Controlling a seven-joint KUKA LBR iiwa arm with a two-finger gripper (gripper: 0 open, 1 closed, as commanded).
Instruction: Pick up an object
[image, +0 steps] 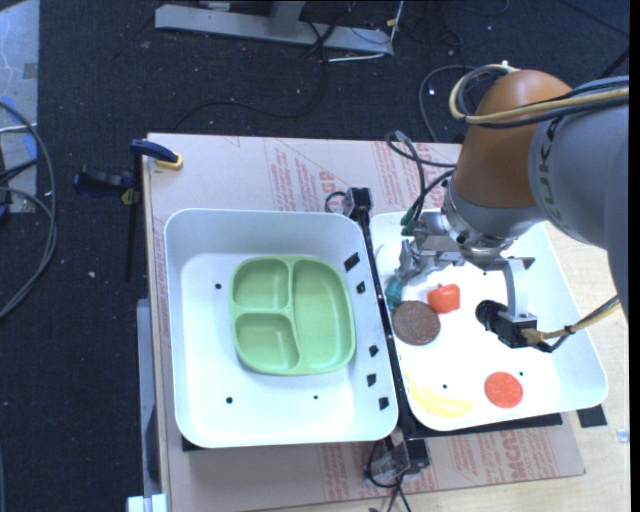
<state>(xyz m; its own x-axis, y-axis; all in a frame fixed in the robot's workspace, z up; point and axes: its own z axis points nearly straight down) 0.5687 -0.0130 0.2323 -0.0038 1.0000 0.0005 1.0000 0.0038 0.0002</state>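
Over the right bin (575, 345), the claw (412, 268) is hanging low nr the divider, just above a teal object (393, 293); can't tell how far it's open or if it's gripping anything. Beside it are lying a brown disc (415, 323), orange block (444, 297), red disc (503, 389), yellow banana (438, 401). Left bin (190, 300) is holding a green divided plate (293, 314).

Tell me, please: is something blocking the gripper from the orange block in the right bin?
Nothing visible blocks it. The gripper hangs left of the orange block; the brown disc lies below them, off that path.
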